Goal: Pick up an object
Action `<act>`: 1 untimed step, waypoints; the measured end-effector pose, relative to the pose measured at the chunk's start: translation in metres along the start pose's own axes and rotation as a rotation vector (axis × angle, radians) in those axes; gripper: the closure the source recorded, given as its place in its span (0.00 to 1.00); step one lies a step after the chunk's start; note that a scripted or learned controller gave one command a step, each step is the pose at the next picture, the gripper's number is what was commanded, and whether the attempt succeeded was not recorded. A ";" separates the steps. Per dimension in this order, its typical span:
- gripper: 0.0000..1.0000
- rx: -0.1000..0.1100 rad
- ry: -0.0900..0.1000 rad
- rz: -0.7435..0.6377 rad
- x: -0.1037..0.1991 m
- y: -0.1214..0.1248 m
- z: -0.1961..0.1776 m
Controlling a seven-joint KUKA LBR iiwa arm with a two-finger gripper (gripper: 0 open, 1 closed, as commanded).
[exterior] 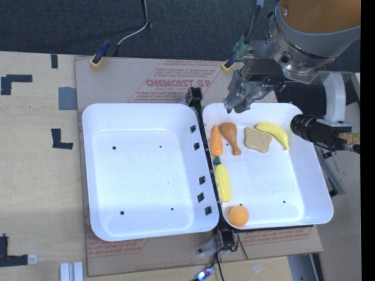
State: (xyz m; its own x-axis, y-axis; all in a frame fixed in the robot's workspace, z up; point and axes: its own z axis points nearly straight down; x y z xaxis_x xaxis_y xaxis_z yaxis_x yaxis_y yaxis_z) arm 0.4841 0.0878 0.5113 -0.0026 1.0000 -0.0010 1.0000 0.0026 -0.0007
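The arm enters from 3 o'clock, and its gripper hangs over the right bin at that bin's 11 o'clock corner, just above the far rim. Finger state: cannot tell; the tips merge into one dark mass from this angle, with no item visible between them. Pick candidates all lie in the right bin, which is prob. why the arm is stationed on that side. The drumstick lies nearest, just toward 6 o'clock of the gripper, with the carrot touching or almost touching it on the 9 o'clock side, against the divider. Bread and banana sit together toward 3 o'clock. Corn lies along the divider, and the orange is at the 6 o'clock rim. The left bin holds no items. Judgement: approach phase, nothing lifted yet; the drumstick is the likely target, though the close carrot risks finger interference.
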 end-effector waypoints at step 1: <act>1.00 0.001 0.000 0.000 0.000 0.000 -0.010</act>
State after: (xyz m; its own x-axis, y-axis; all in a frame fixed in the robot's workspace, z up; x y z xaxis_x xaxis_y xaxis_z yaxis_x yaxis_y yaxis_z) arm 0.4844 0.0882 0.5210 -0.0030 1.0000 -0.0011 1.0000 0.0030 -0.0016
